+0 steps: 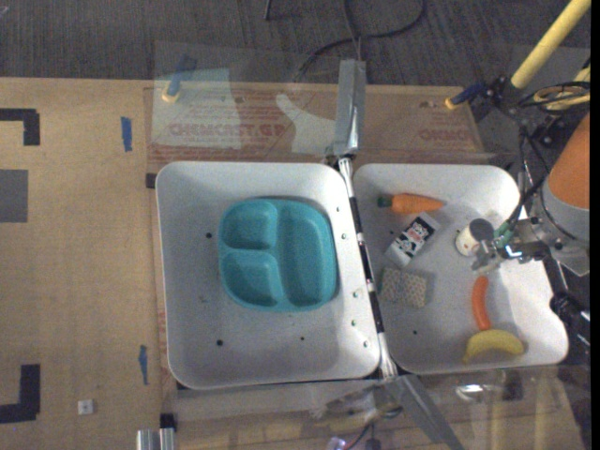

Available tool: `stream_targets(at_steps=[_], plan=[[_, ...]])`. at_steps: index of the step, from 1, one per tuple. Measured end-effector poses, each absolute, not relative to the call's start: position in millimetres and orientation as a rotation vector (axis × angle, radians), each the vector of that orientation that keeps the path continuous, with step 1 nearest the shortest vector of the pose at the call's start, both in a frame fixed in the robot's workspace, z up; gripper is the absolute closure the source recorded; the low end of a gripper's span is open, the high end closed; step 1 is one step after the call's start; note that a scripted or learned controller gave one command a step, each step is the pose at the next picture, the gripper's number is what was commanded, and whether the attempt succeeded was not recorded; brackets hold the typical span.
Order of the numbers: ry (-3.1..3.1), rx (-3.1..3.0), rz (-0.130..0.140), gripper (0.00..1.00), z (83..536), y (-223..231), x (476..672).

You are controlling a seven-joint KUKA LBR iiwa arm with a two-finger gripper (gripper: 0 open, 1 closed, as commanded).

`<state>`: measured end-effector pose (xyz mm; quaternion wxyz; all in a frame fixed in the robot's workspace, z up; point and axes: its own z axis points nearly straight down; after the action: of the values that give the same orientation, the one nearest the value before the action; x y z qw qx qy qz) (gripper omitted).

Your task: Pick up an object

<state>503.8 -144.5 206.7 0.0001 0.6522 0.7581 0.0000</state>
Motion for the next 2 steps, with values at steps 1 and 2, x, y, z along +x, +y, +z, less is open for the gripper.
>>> stream_targets(at_steps=[1,2], plan=[[2.445,1.973,0.000,1.00,177.6,-166.0,515.1],[2.444,1.973,0.001,0.00,177.7,-166.3,515.1]])
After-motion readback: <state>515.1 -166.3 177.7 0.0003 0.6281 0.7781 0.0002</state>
